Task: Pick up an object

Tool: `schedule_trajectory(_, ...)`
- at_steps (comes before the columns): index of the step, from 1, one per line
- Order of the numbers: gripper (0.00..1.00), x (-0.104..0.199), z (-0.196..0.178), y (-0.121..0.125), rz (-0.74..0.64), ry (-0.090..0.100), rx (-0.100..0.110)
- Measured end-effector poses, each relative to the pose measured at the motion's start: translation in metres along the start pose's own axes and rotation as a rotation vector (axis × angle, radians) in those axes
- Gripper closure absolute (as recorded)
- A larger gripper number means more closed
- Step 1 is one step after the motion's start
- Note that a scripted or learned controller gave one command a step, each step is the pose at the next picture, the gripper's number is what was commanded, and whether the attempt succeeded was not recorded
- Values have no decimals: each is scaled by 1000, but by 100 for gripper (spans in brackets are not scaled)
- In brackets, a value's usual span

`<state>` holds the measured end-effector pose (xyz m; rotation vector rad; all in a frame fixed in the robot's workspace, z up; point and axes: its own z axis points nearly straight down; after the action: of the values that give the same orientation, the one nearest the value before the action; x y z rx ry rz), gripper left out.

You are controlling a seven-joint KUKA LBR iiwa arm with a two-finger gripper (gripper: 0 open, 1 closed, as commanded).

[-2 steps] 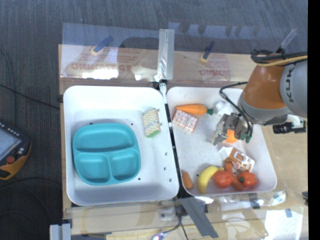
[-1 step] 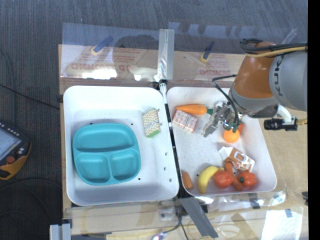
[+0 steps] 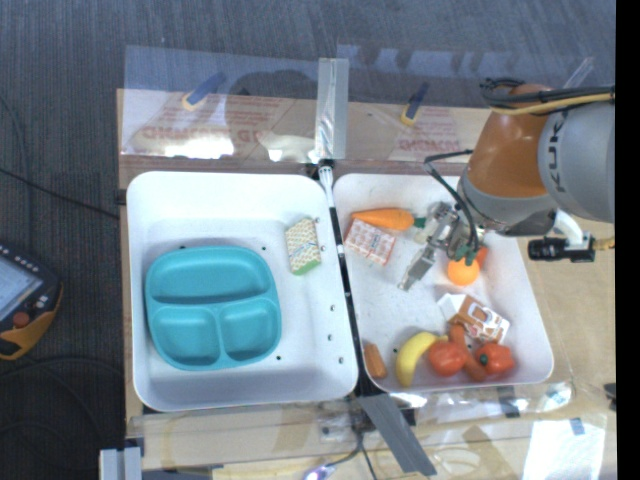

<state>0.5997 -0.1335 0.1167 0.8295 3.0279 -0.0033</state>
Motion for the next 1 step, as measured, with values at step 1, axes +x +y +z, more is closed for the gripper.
schedule_trajectory(1,0,39,26,-48,42,-12,-6)
